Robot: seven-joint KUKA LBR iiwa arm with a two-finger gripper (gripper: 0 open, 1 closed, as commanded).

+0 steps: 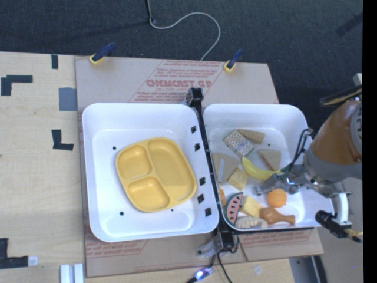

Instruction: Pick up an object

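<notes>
The right bin (pixel 294 119) holds several toy foods: a yellow banana (pixel 254 170), an orange ball-shaped fruit (pixel 276 198), a brown drumstick (pixel 275 217), a watermelon slice (pixel 233 207), cheese wedges (pixel 238 178), a checkered waffle (pixel 236 141) and tan bread slices (pixel 271 158). My gripper (pixel 274 185) reaches in from the right and hangs low over the bin, just above the orange fruit and to the right of the banana. Its tip is dark and partly merges with the toys beneath.
The left bin (pixel 97 158) carries a yellow three-part plate (pixel 156 173). A black divider (pixel 203 158) runs between the two bins. The grey arm with its orange band (pixel 339 140) covers the right bin's right wall. Cardboard lies under both bins.
</notes>
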